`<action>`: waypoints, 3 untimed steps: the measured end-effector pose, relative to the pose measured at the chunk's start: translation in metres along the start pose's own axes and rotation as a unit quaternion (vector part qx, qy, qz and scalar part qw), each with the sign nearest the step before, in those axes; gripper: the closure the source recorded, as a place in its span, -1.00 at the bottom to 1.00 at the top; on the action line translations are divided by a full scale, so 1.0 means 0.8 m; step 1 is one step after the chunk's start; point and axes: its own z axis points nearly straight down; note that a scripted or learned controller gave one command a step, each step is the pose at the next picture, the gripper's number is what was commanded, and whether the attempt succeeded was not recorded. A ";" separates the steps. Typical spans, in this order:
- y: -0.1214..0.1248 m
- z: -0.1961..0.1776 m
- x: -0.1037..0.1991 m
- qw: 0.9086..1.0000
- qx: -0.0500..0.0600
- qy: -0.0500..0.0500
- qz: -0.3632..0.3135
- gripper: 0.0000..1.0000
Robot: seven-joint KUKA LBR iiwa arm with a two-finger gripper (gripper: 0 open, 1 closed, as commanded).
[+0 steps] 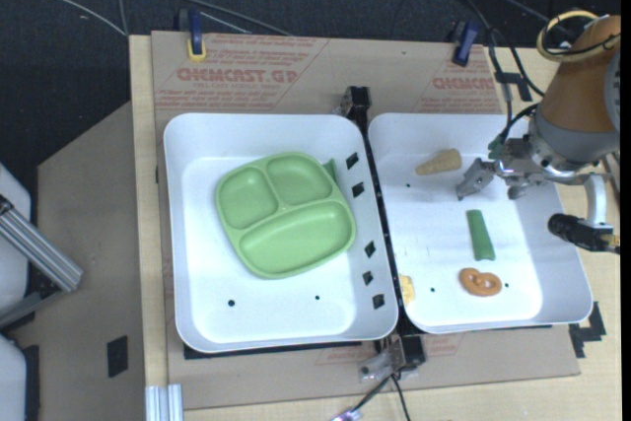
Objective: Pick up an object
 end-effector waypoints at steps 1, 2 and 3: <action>0.000 0.059 0.001 1.000 0.000 0.000 0.000 -1.00; 0.002 0.042 0.001 1.000 -0.003 -0.001 0.000 1.00; -0.002 -0.014 0.003 1.000 -0.005 -0.002 0.000 1.00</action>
